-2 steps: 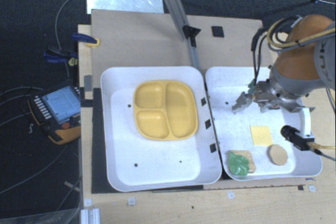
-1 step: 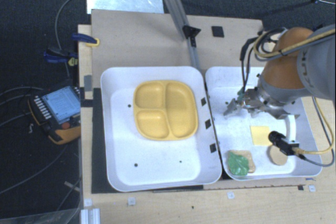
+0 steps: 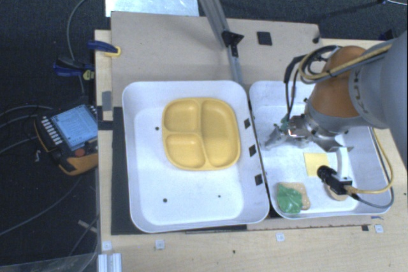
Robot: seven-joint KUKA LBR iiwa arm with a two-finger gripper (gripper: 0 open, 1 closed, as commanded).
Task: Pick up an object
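in the shallow white left bin (image 3: pixel 137 200) lies a yellow plastic three-section plate (image 3: pixel 201 134), well apart from the arm. in the shallow white right bin (image 3: pixel 268 99) the metal gripper (image 3: pixel 287 135) hangs low over bare floor; i cannot tell if it is wide or narrow. a green lump with a tan edge (image 3: pixel 291 197) and a flat yellow square (image 3: pixel 315 164) lie near. closing here would likely catch nothing, and the thin square could slip. no readable writing.

Grey arm (image 3: pixel 381 87), orange band (image 3: pixel 331 97) — looped black cables (image 3: pixel 294 75)
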